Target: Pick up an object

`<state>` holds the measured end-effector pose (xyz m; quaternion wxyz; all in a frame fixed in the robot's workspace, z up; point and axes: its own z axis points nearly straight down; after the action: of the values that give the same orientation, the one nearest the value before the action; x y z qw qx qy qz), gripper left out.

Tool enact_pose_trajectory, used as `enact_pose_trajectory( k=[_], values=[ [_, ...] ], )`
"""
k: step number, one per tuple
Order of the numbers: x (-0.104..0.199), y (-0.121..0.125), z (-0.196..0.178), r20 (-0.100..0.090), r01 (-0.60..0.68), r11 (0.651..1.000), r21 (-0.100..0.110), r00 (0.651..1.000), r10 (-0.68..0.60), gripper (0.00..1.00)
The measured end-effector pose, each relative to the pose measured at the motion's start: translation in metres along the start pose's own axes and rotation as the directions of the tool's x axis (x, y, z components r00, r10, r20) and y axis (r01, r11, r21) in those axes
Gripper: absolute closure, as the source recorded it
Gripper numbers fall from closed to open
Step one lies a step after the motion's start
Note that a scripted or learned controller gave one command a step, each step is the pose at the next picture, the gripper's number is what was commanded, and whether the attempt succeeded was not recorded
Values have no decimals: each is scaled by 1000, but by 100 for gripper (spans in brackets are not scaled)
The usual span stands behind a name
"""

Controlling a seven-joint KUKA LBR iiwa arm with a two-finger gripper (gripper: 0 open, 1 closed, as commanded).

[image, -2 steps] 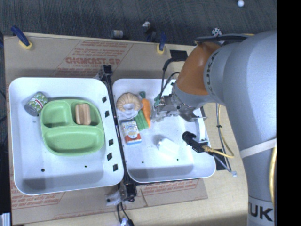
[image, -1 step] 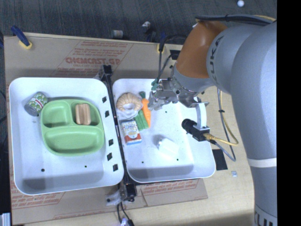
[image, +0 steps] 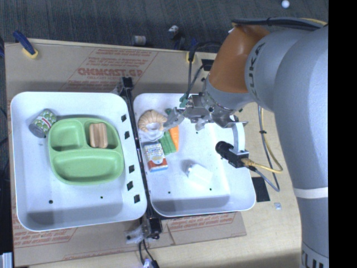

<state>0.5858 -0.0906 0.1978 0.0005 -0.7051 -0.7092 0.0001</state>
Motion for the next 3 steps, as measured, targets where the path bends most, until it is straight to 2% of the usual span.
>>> enact_pose_trajectory(
  k=[1, 2, 3],
  values=[
    [-11, -3, 90, 1, 0, 1000, 5, 1000, 0, 0],
    [-11, -2, 79, 1, 2, 1000, 4, 1000, -2, 100],
    [15, -48, 5, 0, 1, 1000, 0, 1000, -1, 100]
  ],
)
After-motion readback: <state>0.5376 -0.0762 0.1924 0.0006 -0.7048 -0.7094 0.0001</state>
